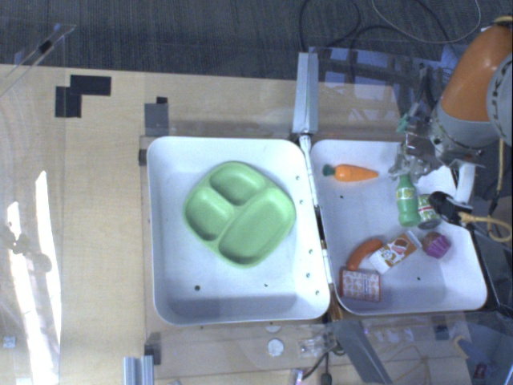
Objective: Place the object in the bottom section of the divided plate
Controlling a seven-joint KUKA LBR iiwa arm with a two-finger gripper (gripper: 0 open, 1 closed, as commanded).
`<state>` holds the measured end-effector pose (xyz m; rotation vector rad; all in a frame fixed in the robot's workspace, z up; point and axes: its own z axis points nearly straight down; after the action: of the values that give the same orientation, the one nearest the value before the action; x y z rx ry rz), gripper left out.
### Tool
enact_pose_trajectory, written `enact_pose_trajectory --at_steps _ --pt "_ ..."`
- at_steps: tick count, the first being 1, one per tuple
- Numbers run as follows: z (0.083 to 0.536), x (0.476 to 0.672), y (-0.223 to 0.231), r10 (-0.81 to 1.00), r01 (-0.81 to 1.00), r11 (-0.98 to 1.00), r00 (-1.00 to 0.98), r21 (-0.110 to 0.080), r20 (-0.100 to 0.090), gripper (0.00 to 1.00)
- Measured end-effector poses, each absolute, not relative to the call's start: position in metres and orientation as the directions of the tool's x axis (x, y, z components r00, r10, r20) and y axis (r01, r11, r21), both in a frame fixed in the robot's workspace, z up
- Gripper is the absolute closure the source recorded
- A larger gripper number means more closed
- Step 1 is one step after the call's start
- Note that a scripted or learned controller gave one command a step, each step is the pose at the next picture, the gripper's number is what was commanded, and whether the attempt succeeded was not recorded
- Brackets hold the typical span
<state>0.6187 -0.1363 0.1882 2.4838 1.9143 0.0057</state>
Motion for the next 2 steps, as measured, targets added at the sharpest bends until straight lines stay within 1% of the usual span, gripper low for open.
enact_pose_trajectory --at_steps 1,2 --pt "0.186 0.647 -0.044 0.993 0.993 -0.120 0.120 0.006 0.001 1.00" --pt "0.186 0.616 0.038 0.985 0.985 0.173 -0.173 0.006 0.000 1.00"
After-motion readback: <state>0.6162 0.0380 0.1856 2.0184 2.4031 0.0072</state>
